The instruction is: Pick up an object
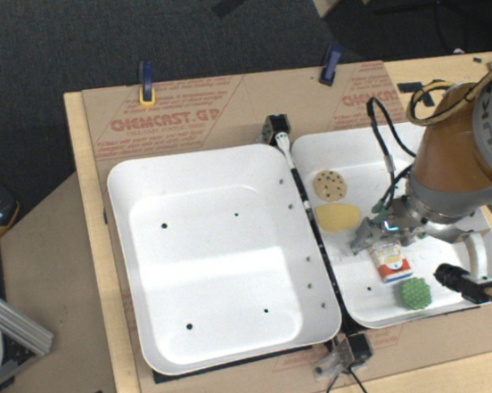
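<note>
Reaching in from the right, the arm (456, 150) hangs its gripper (385, 228) low over the right bin (368, 305), and I cannot tell how its tips sit. Just under it lies a small red and white box (390, 265), with a green bumpy ball (413, 294) beside it near the bin's front edge. A yellow lump (338, 216) and a spotted cookie (329, 185) lie close to the bin's left wall, next to the left bin (138, 192).
</note>
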You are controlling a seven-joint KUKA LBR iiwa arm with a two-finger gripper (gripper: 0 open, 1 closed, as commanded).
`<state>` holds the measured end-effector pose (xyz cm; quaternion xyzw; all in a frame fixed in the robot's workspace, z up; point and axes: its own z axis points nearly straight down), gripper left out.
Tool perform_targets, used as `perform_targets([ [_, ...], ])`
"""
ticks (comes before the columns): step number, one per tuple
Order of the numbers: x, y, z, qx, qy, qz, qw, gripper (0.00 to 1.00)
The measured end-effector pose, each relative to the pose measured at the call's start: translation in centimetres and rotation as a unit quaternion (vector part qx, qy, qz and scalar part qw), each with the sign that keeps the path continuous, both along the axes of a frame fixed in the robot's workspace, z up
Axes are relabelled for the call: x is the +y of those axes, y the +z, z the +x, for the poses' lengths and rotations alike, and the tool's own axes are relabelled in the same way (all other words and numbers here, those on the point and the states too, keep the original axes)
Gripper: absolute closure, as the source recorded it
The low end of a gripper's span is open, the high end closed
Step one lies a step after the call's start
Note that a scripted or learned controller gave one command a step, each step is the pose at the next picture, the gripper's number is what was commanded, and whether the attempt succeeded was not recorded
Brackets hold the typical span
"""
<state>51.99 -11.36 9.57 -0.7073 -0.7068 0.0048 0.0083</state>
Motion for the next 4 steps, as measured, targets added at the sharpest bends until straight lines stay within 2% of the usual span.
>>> perform_targets([
  [1,1.7,0.1,4.7,-0.011,0.002,-0.0028,0.9999,0.0],
  [2,2.2,-1.1,10.7,-0.011,0.002,-0.0027,0.9999,0.0],
  [3,1.7,-1.0,13.3,-0.012,0.002,-0.0033,0.9999,0.0],
  [4,1.7,0.8,7.1,-0.007,0.0,-0.002,1.0,0.0],
])
